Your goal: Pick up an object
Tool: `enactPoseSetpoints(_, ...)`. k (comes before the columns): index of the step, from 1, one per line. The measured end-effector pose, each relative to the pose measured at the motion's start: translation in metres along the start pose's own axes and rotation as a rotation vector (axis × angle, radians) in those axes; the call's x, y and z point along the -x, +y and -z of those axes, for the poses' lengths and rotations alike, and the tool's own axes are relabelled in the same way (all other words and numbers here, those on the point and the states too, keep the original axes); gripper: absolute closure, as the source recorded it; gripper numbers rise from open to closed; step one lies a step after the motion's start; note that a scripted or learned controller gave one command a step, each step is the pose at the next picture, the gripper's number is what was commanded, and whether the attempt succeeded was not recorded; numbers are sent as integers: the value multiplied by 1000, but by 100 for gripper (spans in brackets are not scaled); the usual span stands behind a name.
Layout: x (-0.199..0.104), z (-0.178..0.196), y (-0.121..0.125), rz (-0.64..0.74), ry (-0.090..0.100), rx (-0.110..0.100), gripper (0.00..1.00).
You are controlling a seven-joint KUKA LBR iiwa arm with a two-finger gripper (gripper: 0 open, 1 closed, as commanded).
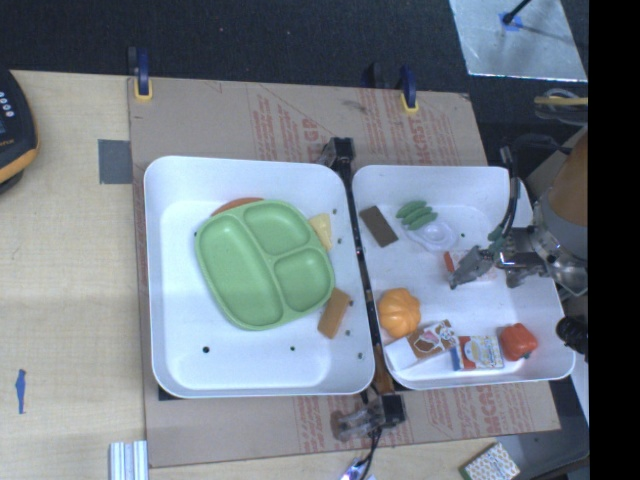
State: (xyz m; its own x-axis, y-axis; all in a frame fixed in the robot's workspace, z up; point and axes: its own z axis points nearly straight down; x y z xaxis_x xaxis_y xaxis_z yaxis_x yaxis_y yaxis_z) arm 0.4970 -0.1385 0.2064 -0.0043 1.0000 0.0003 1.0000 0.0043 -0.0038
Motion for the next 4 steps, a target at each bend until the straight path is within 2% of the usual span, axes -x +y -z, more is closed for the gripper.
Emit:
enactPoseSetpoints(1,-10,-102,72,5,-2,5,0)
enactPoseSetpoints(2,19,-110,101,0,-1,8,0)
enactPoseSetpoints(3,48,-94,156,3,-3,9,0)
enactPoseSetpoints(4,22,-109,78,0,-7,14,0)
